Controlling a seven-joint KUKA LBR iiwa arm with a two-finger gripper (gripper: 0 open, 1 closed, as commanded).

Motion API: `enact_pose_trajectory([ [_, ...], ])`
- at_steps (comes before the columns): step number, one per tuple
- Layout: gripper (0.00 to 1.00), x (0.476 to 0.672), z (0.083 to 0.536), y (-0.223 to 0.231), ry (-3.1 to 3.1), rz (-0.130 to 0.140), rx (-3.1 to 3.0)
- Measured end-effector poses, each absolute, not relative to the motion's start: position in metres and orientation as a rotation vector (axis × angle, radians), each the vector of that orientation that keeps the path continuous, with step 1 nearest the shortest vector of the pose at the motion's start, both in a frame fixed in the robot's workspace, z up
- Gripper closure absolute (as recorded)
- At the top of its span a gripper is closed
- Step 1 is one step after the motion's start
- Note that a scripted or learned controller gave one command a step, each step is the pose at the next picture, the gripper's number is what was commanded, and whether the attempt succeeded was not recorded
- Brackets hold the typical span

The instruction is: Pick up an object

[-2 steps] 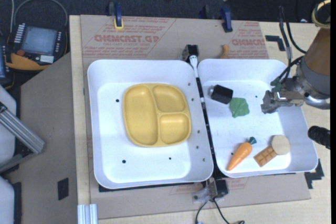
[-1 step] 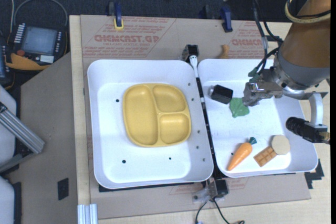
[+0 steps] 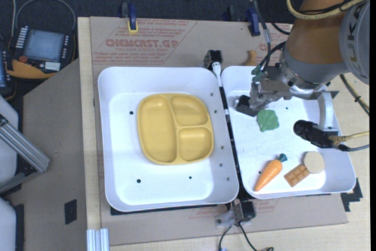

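Green toy leaf (image 3: 268, 120) is taken as the likeliest target, since it is the thing closest to the gripper (image 3: 254, 100); it is found in the right bin (image 3: 258, 150), just beside the gripper on the side toward the view's lower edge, and possibly partly beneath it; no contact between the two can be confirmed. The leaf is seen as a compact, crinkled patch with no marked long axis, so little is asked of wrist rotation; a short shift toward the view's lower edge followed by a descent is judged to be what the coming move calls for.

A toy carrot (image 3: 269, 174) is placed farther from the gripper in the same direction, well apart from it, with its long axis on a slant and its tip pointed toward the view's lower left; a brown wafer block (image 3: 296, 174) and a pale round piece (image 3: 314, 162) are set beyond the carrot, touching or nearly touching each other.

The gripper's underside is masked by the wrist body, so whether it is open or closed cannot be told; nothing is seen to be held by it; the leaf's upper edge is also lost in the gripper's shadow.
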State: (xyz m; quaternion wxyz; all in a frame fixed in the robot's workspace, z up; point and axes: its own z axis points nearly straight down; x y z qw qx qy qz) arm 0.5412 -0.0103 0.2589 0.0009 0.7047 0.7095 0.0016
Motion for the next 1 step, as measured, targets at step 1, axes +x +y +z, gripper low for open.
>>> enact_pose_trajectory([
  [1,1.00,0.5663,0.2528,0.0475,2.228,0.005,2.213],
])
